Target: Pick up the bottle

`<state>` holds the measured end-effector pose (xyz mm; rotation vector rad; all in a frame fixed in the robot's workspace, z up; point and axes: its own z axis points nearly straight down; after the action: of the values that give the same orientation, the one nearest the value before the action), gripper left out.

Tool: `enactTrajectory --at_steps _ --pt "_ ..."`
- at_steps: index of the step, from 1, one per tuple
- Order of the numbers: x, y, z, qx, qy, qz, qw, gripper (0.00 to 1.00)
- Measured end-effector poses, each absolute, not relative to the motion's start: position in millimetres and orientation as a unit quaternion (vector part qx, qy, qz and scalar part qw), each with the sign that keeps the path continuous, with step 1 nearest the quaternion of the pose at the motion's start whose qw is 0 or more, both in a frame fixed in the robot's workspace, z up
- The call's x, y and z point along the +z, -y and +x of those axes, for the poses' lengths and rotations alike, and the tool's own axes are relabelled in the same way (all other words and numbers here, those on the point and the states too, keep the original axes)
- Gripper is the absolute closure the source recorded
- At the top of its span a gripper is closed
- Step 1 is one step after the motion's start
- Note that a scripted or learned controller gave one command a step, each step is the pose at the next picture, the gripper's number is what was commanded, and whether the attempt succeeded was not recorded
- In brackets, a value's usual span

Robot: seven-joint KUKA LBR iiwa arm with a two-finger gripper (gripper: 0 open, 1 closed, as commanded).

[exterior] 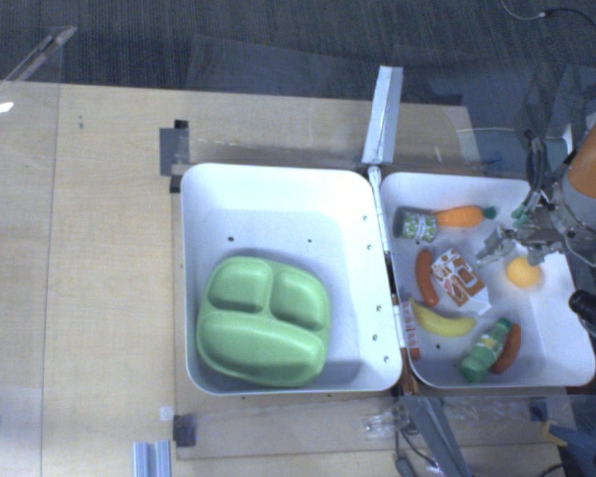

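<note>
Nearest to the camera, at the front of the right bin point(576, 371), the green bottle point(485, 351) lies on its side on the bin floor, touching a red sausage point(509, 346) just to its right. Nothing grips it, so the lifting is not done and, in my judgement, the task is at its beginning. A little farther back lies a yellow banana point(445, 320), then a second sausage point(426, 277) beside a red and white packet point(458, 277). To the right of these is a small orange fruit point(522, 273), and the gripper point(517, 240) hangs right above it, well apart from the bottle. Its fingers are thin and mixed with the arm's metal parts, so I cannot tell if they are spread or pressed together; I see no object between them. At the far wall lie a carrot point(461, 216) and a small green can point(416, 227). The left bin point(278, 192) holds a green divided tray point(265, 318). What remains: come over the bottle, go down, close on it, and lift.
</note>
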<state>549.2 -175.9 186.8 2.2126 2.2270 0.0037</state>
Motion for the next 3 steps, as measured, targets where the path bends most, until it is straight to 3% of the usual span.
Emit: enactTrajectory --at_steps 1,2,3 --pt "89 85 614.4 0.0051 -0.623 0.782 0.004 0.00" --pt "101 83 616.9 0.0078 -0.626 0.779 0.006 1.00" --pt "288 103 574.0 0.0024 -0.675 0.738 0.003 1.00"
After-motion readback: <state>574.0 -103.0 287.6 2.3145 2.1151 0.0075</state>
